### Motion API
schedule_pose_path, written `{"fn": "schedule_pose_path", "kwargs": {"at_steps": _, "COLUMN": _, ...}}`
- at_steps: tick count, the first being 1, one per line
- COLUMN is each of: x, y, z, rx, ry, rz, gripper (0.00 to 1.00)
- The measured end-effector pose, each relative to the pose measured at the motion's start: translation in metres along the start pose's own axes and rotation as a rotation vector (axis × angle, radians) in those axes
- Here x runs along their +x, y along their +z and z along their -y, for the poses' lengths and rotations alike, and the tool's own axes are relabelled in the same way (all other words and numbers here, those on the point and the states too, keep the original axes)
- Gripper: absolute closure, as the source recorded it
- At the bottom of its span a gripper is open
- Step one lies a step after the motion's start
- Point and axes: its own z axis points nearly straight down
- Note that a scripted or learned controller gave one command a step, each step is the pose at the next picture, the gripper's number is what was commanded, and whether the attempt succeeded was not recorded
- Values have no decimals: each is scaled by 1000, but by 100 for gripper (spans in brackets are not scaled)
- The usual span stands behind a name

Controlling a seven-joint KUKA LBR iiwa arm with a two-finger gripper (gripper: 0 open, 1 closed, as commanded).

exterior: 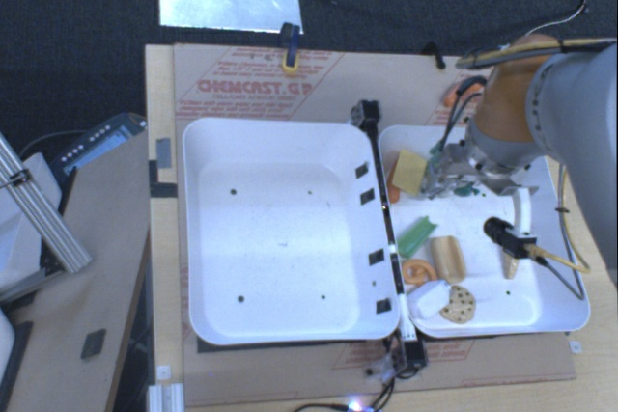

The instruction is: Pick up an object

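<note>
My gripper (pixel 442 180) hangs low in the right bin (pixel 560 309), jaw state unreadable; beside the yellow block (pixel 409 172), it may nudge rather than grasp it.

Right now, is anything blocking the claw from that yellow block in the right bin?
Nothing visible does. The claw hangs just right of the yellow block, with bare white bin floor around them. The green piece lies lower down, out of the way.

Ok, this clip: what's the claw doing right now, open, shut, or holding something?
Claw: down in the right bin beside the yellow block; open or shut cannot be told.
</note>
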Motion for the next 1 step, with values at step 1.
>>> {"fn": "schedule_pose_path", "kwargs": {"at_steps": 1, "x": -15, "y": -288, "z": -18, "rx": -16, "ry": 0, "rz": 5, "gripper": 100}}
